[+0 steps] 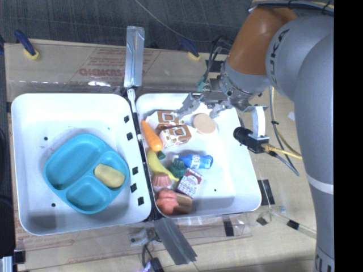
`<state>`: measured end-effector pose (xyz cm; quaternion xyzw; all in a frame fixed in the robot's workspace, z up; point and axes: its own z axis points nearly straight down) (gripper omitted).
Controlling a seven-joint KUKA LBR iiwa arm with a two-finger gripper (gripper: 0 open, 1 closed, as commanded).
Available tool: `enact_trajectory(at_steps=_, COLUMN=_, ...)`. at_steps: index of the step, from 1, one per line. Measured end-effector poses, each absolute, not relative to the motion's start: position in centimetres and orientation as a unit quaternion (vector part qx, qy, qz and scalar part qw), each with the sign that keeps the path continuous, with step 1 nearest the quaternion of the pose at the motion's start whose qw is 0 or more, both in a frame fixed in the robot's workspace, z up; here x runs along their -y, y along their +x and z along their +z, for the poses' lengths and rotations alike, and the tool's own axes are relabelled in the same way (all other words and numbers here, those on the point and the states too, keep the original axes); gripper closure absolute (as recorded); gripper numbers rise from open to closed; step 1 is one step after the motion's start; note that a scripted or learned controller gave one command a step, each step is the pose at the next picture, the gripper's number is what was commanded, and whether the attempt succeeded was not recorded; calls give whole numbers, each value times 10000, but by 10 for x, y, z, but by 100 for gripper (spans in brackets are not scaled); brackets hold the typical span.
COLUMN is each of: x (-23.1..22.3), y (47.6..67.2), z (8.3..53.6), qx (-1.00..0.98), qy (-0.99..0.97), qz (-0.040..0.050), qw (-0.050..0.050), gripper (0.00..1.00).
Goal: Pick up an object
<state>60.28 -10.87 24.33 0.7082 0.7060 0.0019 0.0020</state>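
My gripper hangs over the back of the right bin with its fingers spread open and nothing between them. A round tan disc lies just below and in front of the fingertips. Left of the disc are two brown-and-white cartons and an orange carrot. Nearer the front lie a yellow banana, a blue bottle, a small red-and-white carton, a pink cupcake and a pinkish round piece.
The left bin holds a blue divided plate with a yellow lump in one section. A metal divider stands between the bins at the back. A black fitting with a cable hangs over the right bin's right side.
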Motion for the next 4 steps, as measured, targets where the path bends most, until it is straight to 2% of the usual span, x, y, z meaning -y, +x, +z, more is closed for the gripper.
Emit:
enact_trajectory(at_steps=1, x=93, y=526, z=179, qx=-7490, qy=6625, qz=-18, qw=-25, gripper=0)
enact_trajectory(at_steps=2, x=134, y=541, z=92, qx=-7697, qy=6384, qz=-2, qw=0, gripper=0)
enact_trajectory(at_steps=3, x=116, y=538, z=136, qx=-7593, qy=6507, qz=5, qw=7, gripper=0)
enact_trajectory(at_steps=4, x=132, y=539, z=106, qx=-7998, qy=6001, qz=51, qw=118, gripper=0)
